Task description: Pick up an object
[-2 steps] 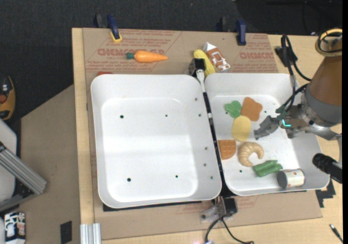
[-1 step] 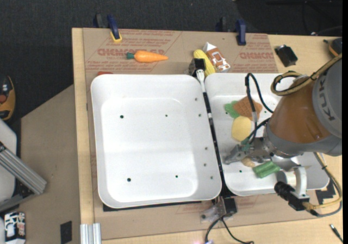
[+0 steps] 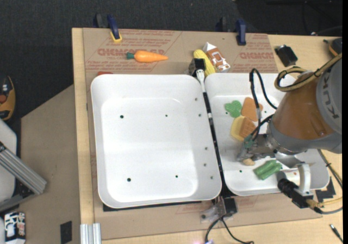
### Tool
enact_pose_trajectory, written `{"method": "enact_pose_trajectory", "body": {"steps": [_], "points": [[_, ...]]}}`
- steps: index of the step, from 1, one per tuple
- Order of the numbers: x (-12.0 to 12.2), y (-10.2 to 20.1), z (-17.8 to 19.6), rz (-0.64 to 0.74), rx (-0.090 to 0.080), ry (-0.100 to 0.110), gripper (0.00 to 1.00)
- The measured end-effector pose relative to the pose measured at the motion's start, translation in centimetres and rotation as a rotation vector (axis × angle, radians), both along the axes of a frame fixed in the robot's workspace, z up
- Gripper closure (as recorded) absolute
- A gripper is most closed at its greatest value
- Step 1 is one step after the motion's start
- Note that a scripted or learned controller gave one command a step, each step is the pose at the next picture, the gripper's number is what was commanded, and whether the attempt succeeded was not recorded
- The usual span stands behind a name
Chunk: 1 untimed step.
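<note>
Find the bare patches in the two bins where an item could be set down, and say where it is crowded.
The left bin is bare from wall to wall. In the right bin, bare floor lies along the far rim and the near-left corner. Crowded: the middle, where the green piece, orange piece, yellow block, green block and gripper cluster.

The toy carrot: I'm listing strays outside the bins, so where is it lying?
In the camera view the toy carrot lies on the cardboard board just beyond the left bin, near its far rim, left of the yellow corn toy.
</note>
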State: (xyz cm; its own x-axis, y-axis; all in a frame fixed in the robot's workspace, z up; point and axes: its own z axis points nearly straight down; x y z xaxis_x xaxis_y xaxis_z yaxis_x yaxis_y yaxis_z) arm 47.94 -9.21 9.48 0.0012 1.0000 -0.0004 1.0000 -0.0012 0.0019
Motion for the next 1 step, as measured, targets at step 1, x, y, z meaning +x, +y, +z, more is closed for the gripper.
{"method": "enact_pose_trajectory", "body": {"steps": [1], "points": [[2.93,7.96,9.37,0.010,0.004,-0.008,1.00]]}}
